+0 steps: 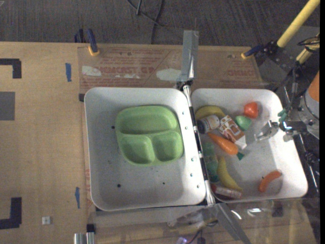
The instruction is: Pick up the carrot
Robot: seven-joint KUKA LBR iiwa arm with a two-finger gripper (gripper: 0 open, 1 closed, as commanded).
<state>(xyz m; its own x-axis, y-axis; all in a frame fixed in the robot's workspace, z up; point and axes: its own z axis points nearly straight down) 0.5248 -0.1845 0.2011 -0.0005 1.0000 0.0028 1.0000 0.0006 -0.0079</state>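
Note:
The carrot (222, 143), orange with a small green tip at its lower right end, lies slantwise in the middle of the right bin (289, 187). It rests among other toy foods, just below a small carton (231, 128). My gripper (267, 131) hangs over the right part of the same bin, well to the right of the carrot and slightly higher in the view. Nothing shows in it. The arm comes in from the right edge.
Around the carrot lie a yellow banana (208, 111), a small dark jar (207, 124), a green piece (242, 122), a red-orange fruit (251, 109), a second banana (227, 175) and an orange sausage-like piece (269, 181). The left bin (96, 151) holds a green divided plate (149, 133).

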